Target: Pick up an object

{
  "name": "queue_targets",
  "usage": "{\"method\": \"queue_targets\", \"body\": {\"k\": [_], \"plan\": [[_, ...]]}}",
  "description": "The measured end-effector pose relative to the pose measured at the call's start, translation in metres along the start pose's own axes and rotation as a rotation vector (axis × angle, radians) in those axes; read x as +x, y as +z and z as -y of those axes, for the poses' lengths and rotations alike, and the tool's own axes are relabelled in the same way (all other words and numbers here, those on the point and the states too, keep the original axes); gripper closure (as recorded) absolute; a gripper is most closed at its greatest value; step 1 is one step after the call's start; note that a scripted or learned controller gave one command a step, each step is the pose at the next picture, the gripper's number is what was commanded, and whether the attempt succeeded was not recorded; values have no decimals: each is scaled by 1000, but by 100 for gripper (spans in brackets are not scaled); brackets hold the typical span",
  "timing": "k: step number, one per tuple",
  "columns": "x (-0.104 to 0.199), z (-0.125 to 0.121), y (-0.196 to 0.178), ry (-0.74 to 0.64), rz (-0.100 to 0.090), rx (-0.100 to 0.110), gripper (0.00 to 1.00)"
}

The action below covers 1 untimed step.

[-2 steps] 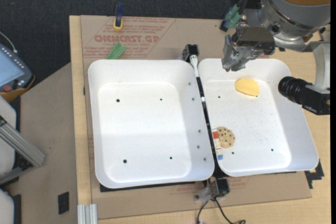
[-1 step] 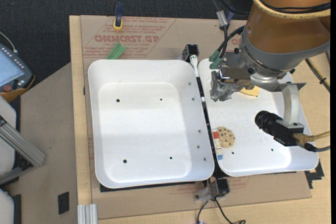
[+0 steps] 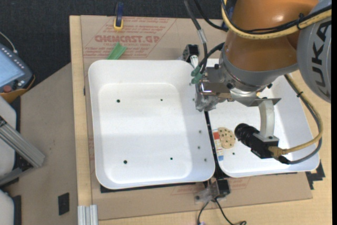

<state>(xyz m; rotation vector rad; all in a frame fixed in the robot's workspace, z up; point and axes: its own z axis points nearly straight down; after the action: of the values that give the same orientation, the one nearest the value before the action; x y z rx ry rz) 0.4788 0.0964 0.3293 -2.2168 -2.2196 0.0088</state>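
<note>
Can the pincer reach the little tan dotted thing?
Probably yes: the tan dotted thing lies uncovered in the right bin, just below the pincer in the picture. It sits near the bin's edge, which might crowd the grasp.

White left bin (image 3: 142,129) smooth plastic; bench sheet (image 3: 131,34) matt cardboard.

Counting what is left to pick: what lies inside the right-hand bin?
In the right bin, a round tan spotted piece beside a red-and-white item. The arm covers most of the bin floor, so more may lie hidden.
</note>
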Motion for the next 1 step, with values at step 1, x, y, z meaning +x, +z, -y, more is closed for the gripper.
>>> {"method": "queue_targets", "body": {"k": [1], "plan": [[10,-1,-22,0,-1,-9,100]]}}
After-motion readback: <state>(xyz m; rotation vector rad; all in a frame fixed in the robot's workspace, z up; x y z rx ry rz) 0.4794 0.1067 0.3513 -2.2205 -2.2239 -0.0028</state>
